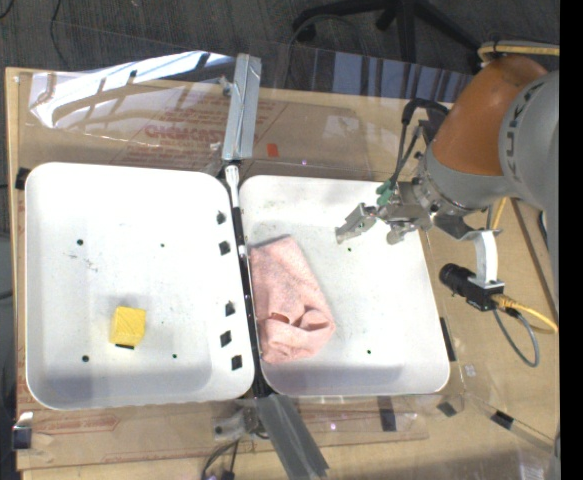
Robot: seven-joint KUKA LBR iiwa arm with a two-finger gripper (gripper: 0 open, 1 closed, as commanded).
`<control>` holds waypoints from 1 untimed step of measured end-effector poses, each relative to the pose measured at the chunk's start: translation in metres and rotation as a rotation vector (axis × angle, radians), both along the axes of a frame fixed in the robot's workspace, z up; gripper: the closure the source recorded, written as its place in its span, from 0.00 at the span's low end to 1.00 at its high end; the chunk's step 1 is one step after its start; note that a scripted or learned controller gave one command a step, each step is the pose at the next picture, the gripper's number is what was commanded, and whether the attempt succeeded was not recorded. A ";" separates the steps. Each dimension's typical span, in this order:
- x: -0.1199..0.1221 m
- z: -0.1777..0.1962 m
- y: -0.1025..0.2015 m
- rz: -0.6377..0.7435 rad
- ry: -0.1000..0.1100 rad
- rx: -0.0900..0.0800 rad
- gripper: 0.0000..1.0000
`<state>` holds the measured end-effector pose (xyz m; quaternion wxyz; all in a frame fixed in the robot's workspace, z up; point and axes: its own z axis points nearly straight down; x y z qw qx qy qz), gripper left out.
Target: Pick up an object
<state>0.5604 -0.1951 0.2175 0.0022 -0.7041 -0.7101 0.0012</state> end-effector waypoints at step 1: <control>-0.016 -0.022 -0.014 0.073 -0.002 0.000 0.00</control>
